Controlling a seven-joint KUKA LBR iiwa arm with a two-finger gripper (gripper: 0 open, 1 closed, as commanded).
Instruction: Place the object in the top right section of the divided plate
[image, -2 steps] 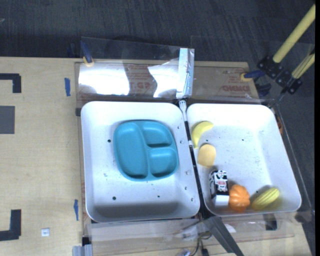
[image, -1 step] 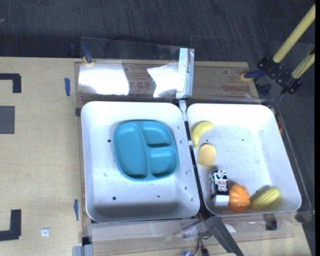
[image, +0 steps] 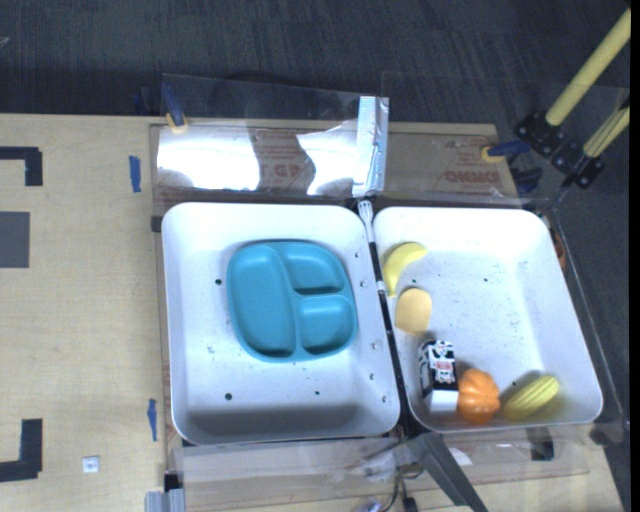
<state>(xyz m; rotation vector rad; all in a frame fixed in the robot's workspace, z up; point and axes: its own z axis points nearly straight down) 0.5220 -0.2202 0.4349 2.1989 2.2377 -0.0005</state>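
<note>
A blue divided plate (image: 290, 297) lies in the middle of the left white bin (image: 200, 390). Its large section is on the left and two smaller sections are on the right, one above the other. All three sections look bare. In the right white bin (image: 520, 260) lie a yellow banana-like piece (image: 402, 262), a pale yellow lemon-like piece (image: 413, 310), a small black-and-white carton with a cow pattern (image: 438, 370), an orange piece (image: 478, 394) and a yellow-green piece (image: 531, 395).
A clear plastic wall with glare (image: 270, 150) stands behind the left bin. Yellow rods with black clamps (image: 575, 110) stand at the upper right. A wooden bench top (image: 70, 330) extends to the left of the bins.
</note>
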